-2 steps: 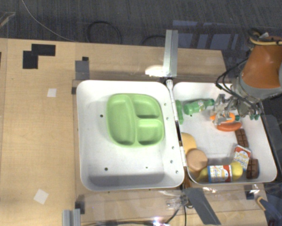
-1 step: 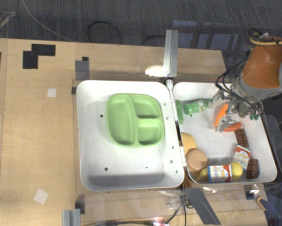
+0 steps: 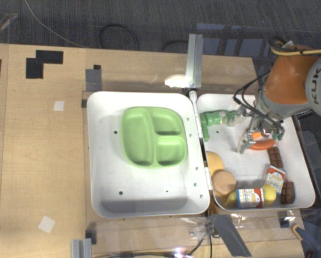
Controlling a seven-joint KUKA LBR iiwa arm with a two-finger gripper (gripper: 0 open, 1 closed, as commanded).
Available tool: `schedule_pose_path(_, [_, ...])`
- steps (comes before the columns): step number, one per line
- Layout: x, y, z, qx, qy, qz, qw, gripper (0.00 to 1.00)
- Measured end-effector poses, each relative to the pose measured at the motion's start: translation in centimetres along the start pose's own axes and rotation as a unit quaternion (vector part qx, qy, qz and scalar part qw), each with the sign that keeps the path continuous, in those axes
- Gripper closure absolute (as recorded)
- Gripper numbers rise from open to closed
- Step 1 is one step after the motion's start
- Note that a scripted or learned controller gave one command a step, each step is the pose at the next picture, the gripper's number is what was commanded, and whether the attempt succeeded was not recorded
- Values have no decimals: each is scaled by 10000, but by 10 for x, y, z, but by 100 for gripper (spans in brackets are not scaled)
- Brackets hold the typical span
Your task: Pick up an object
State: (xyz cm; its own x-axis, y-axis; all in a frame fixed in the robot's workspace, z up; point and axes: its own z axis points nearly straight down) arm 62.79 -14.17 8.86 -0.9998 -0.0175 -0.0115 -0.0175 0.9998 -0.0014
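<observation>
1. We see two white bins side by side: the left bin [image 3: 104, 160] carries a green divided tray [image 3: 152, 136], and the right bin [image 3: 305, 187] carries a scatter of small things.
2. Nearest the gripper lies a flat orange piece [image 3: 263, 144], low on the bin floor in the upper right part of the right bin. Its shape is partly covered by the fingers, so we cannot name it further.
3. To its left, near the bin's upper left corner, a green and clear bottle [image 3: 218, 118] lies on its side.
4. Just below the orange piece sits a brown chocolate bar [image 3: 275, 156], and further down a small red and white carton [image 3: 275, 177] and a second dark brown bar [image 3: 287, 193].
5. Along the bin's lower edge we find a yellow bottle with a labelled band [image 3: 252, 197], a tan round piece [image 3: 224, 182] and a pale yellow one [image 3: 215, 159] above it.
6. The arm [image 3: 297, 82] reaches in from the right, its orange band above the wrist, the wrist bent down into the right bin.
7. The gripper [image 3: 253, 140] hangs right over the orange piece, its fingers apart with one tip to the left of the piece; we cannot tell whether they touch it.
</observation>
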Motion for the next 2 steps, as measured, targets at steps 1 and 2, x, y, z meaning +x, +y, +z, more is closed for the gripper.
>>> schedule_pose_path(1, [40, -7, -1, -3, -3, 178, 9998, 0])
schedule_pose_path(2, [14, 55, -1, -14, -15, 38, 10000, 0])
